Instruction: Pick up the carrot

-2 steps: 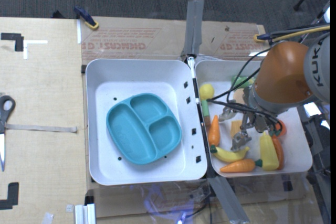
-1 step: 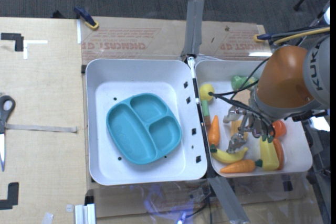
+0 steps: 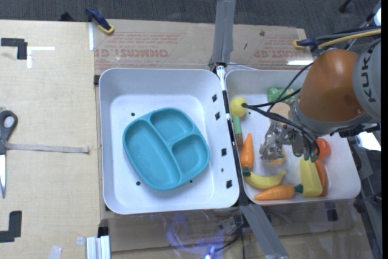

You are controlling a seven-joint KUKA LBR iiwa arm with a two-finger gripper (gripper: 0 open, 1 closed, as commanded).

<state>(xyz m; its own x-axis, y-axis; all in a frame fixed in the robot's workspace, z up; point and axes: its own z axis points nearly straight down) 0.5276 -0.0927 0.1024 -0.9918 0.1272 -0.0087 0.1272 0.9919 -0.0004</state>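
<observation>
- Carrot (image 3: pixel 276 192) lies flat near the front wall of the right bin (image 3: pixel 345 191), with its green end pointing to the right.
- Another orange carrot (image 3: pixel 247 150) lies along the left wall of that same bin, pointing up and down in the view.
- Between the two carrots sits a yellow banana (image 3: pixel 265 179), and it curves like a smile.
- The gripper (image 3: pixel 273 145) hangs over the middle of the right bin, above the banana and well away from the front carrot.
- Something small and pale orange sits right at the gripper's tips, but the view is too blurry to tell if the gripper is open, closed, or holding it.
- The grey arm with its big orange band (image 3: pixel 330 88) comes in from the right and covers part of the bin.
- A yellow pepper (image 3: pixel 309 176) and a red toy (image 3: pixel 323 148) sit on the right side of the bin.
- A yellow lemon (image 3: pixel 237 107) and a green toy (image 3: pixel 280 94) sit near the back.
- The left bin (image 3: pixel 109 148) holds a blue plate (image 3: pixel 167 148) with three sections.
- Scissors (image 3: pixel 5 130) lie on the bench at the far left.
</observation>
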